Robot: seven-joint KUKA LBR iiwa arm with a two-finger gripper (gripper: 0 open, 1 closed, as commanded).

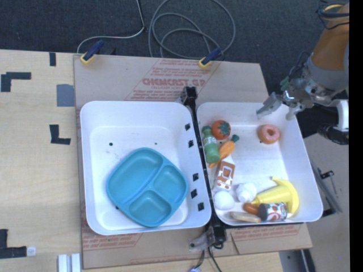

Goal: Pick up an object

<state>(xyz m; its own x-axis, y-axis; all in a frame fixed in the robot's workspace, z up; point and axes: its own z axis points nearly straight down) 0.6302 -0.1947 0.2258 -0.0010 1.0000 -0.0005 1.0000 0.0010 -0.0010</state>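
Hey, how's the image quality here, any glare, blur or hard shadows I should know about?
Camera view: even, soft lighting; the white bins look bright but keep detail, with no strong glare; the blue tray casts only a faint shadow; the claw at the right bin's top edge looks slightly soft, as do the small items.

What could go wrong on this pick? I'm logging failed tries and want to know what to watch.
1. The tool hangs over the right bin's back rim, so a straight descent might strike the wall.
2. The donut lies alone but flat, so it could slip away.
3. The tomato, bottle and carrot crowd the divider, so a grab there may jostle neighbours.
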